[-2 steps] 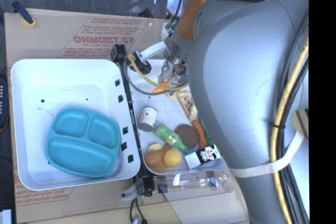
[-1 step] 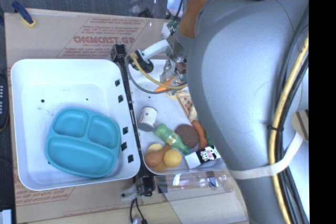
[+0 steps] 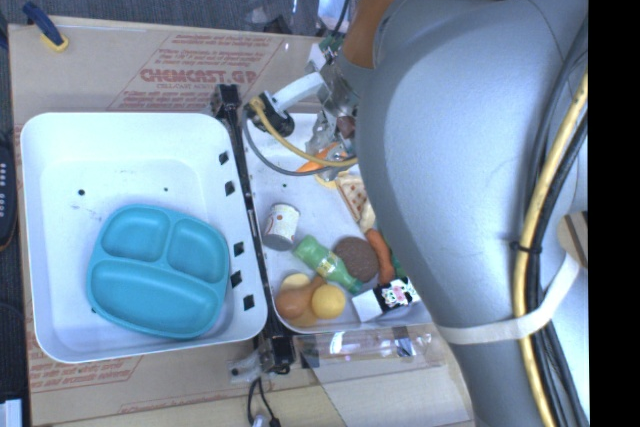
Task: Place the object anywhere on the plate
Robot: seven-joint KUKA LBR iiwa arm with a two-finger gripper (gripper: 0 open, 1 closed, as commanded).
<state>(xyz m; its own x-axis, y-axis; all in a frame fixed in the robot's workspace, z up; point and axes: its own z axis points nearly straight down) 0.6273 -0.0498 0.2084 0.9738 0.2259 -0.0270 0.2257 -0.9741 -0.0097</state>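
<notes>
A light blue plate [image 3: 160,269] with three compartments lies in the left white bin [image 3: 50,175], nothing on it. The right bin [image 3: 300,190] holds several toy foods near its front: a white cup [image 3: 281,223], a green bottle [image 3: 322,257], a brown cookie [image 3: 356,258], an orange carrot [image 3: 379,252], a yellow ball [image 3: 328,301], a brown round piece [image 3: 294,300] and a black-and-white carton [image 3: 396,295]. My gripper [image 3: 335,130] reaches down over the back of the right bin, close above a tan waffle-like piece [image 3: 352,191]. The grey arm hides much of that bin.
The big grey arm [image 3: 470,145] covers the right side of the view. Yellow and black cables [image 3: 275,130] loop by the divider between the bins. A cardboard sheet [image 3: 190,65] lies under the bins, and a blue-and-yellow clamp [image 3: 45,27] sits at its far left corner.
</notes>
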